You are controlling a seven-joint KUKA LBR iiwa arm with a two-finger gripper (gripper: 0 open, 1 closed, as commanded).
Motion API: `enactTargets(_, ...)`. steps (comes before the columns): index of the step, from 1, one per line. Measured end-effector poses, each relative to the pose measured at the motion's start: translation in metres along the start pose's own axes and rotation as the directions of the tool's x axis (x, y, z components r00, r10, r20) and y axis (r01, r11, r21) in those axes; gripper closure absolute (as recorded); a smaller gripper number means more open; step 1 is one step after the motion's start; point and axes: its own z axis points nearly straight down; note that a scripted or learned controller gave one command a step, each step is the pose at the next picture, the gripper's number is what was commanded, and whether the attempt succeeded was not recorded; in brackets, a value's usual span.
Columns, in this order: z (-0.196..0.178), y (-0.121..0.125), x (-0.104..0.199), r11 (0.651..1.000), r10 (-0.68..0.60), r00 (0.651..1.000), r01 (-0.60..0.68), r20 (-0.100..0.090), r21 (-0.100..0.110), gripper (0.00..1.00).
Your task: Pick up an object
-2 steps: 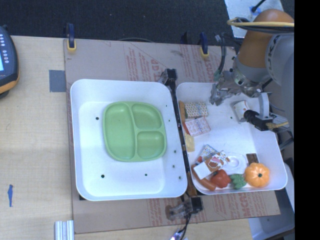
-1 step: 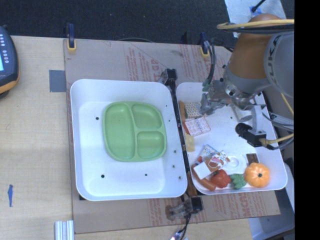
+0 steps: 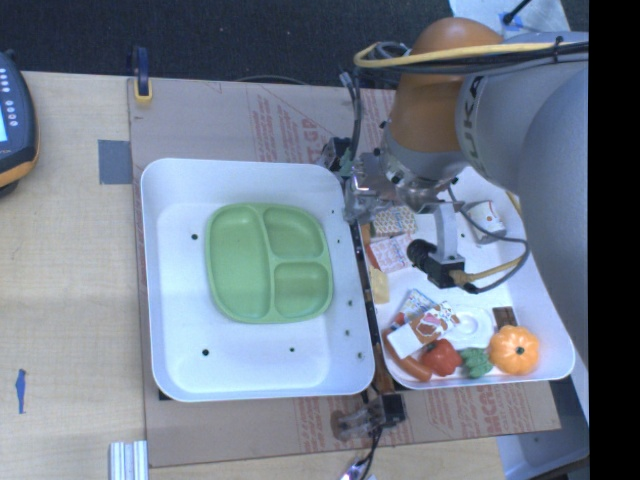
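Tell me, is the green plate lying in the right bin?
No, the green plate lies in the left bin; the right bin holds the small orange pumpkin and other items.

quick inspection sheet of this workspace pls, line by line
surface: cardboard-covered bench bearing a left bin and a right bin
job's things: small pumpkin, red and green toy food, printed packets in the right bin
clutter: green divided plate in the left bin
grippers: arm low over the right bin; fingers hidden
cables: yellow cable looped over the arm
surroundings: handheld pendant at the left edge, blue clamp
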Motion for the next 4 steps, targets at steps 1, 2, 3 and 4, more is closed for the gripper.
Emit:
enactTargets(1,0.0,-0.054,-0.068,1.0,0.015,1.0,-0.015,0.006,0.006,1.0)
enactTargets(2,0.0,-0.052,-0.064,1.0,0.01,1.0,-0.01,0.003,0.002,0.0)
enactTargets(3,0.007,0.02,-0.136,1.0,0.014,1.0,-0.014,0.007,-0.004,0.0)
enactTargets(4,0.054,-0.117,-0.129,1.0,0.012,1.0,-0.012,-0.001,0.019,0.0)
